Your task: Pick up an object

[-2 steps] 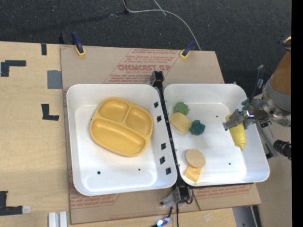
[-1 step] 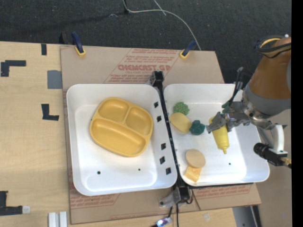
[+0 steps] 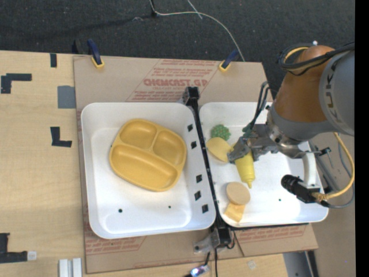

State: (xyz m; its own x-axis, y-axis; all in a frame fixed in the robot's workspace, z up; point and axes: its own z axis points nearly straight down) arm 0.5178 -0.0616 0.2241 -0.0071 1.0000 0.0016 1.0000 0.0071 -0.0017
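Colours seen across the two white bins

A yellow divided plate (image 3: 149, 154) is seen in the left white bin (image 3: 95, 203); in the right white bin (image 3: 311, 212) a green piece (image 3: 219, 133), a pale yellow item (image 3: 218, 149), a yellow bottle (image 3: 246, 169), a tan round (image 3: 237, 193) and a pale yellow wedge (image 3: 233, 213) are shown. Red print is borne by the brown cardboard (image 3: 167, 81).

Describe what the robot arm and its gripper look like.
The arm is thick and rounded, grey with a broad orange band above the wrist and part of dark lettering on the grey shell. The gripper is a dark grey metal assembly. A yellow cable loops beside it, and a black cylindrical part sticks out below.
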